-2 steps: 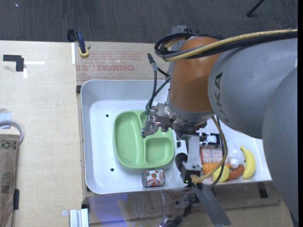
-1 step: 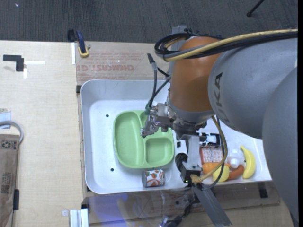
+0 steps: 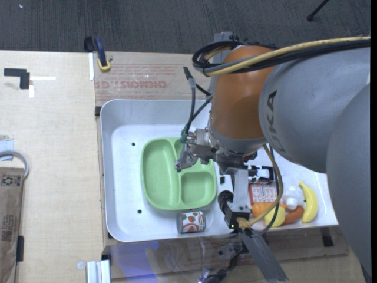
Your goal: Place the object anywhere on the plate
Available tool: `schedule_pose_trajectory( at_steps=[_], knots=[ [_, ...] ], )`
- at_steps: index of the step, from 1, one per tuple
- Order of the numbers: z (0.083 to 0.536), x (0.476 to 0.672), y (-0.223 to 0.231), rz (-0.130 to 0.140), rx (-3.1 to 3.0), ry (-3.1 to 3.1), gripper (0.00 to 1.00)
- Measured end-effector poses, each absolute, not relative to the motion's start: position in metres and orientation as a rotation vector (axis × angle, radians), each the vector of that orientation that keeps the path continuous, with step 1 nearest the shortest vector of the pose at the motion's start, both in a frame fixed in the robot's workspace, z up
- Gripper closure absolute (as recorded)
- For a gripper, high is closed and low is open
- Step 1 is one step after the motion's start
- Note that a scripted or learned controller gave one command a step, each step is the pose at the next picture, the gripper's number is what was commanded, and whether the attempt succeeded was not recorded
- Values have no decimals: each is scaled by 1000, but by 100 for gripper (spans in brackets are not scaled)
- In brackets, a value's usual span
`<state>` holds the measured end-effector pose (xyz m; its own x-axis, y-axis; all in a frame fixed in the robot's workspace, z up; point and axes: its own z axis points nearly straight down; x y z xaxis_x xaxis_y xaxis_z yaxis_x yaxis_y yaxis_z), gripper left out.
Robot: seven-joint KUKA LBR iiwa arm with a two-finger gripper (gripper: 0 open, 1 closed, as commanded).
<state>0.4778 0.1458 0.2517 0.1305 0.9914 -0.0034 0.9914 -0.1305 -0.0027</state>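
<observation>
A light green plate (image 3: 168, 175) with divided compartments lies in the left white bin (image 3: 118, 158). My gripper (image 3: 187, 157) hangs over the plate's right side, near the ridge between its compartments. A small white and orange can (image 3: 191, 221) lies on its side on the bin floor, just in front of the plate's near edge. I cannot make out anything in the gripper.
The arm's orange band (image 3: 235, 99) and grey body cover most of the right bin. At that bin's near edge lie a yellow banana (image 3: 309, 202), an orange carrot-like piece (image 3: 288, 214) and a small printed box (image 3: 263, 191). A cardboard sheet (image 3: 141, 78) lies behind the bins.
</observation>
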Motion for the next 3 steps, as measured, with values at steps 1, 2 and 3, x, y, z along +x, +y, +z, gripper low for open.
schedule_pose_trajectory(
  at_steps=[1,2,3],
  knots=[
    [252,478,146,-7,2362,2071,0],
    [252,478,146,-7,2362,2071,0],
    [252,478,146,-7,2362,2071,0]
  ],
)
